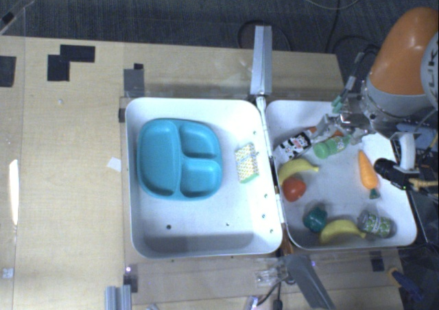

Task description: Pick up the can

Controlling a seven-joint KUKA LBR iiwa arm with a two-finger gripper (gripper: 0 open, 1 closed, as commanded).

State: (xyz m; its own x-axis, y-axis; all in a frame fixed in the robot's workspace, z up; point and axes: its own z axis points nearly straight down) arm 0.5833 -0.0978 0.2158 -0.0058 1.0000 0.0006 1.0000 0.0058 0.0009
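Right bin's near corner: green-patterned can (376,224)

Left bin (137,233): one blue divided plate (180,158); one yellow-green patterned sponge (247,162) just beside it, near the right wall.

Right bin (405,230): green bottle (331,147), black-and-white item (295,142), two bananas (296,168) (341,230), red tomato (293,188), teal cup (315,219), orange carrot (368,170), green-labelled can (376,224) at the near right corner.

Gripper (339,123): above the green bottle, far side of the right bin.

Bench (68,185): pale wood.

Pale wooden bench (62,164) against dark carpet (158,0)
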